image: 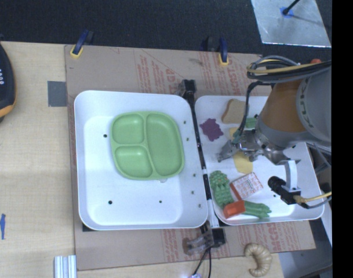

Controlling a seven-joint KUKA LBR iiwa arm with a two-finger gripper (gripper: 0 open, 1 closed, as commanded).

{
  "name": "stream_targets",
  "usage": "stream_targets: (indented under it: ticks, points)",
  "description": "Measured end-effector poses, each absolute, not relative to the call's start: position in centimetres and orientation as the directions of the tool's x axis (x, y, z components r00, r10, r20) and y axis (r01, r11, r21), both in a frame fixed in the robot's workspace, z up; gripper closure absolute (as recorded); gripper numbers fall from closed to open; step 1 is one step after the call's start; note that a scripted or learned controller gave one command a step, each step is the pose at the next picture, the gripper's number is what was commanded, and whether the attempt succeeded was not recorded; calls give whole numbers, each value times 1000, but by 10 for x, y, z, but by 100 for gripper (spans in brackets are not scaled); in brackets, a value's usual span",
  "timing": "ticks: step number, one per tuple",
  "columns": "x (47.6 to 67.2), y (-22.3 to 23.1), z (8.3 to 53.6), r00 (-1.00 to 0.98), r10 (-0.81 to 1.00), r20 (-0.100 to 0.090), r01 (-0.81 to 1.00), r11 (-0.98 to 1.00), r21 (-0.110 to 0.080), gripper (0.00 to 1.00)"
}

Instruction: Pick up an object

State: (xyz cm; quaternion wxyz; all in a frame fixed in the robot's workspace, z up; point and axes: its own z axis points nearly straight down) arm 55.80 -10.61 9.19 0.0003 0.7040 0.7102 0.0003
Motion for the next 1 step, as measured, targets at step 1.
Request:
stream_targets:
  ticks: [1]
  points:
    - [556,-109,103,-6,1000,0,1000,6,-4,100]
